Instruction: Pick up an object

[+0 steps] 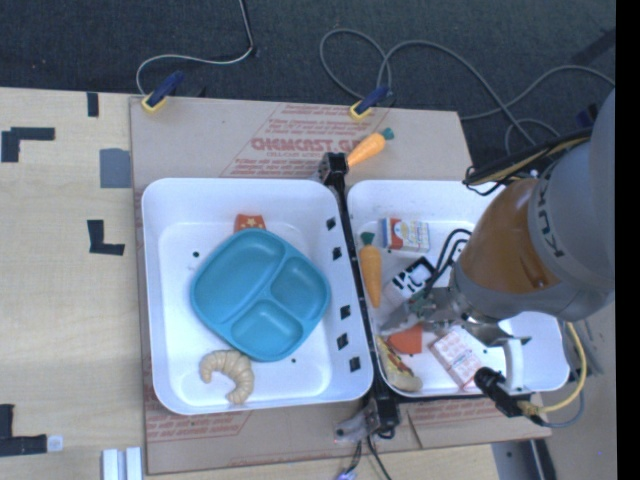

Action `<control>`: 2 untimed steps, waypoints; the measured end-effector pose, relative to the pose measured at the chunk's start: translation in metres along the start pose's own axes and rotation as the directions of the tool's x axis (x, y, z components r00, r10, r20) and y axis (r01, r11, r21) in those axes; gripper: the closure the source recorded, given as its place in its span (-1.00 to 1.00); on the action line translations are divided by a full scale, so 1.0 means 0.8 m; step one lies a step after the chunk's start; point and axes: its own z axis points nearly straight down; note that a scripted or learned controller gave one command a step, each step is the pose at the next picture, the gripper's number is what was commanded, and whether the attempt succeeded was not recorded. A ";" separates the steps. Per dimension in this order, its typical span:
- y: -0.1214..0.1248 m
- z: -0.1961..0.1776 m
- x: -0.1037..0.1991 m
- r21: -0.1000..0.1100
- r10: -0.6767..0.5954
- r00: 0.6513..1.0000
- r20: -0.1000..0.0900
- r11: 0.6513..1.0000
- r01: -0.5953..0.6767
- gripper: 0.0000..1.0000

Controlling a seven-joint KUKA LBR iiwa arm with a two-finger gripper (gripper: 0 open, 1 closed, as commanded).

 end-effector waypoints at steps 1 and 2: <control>0.000 0.000 0.004 -0.002 0.004 1.000 0.007 1.000 -0.004 -1.00; 0.000 0.000 0.004 -0.002 0.003 1.000 0.005 1.000 -0.003 -1.00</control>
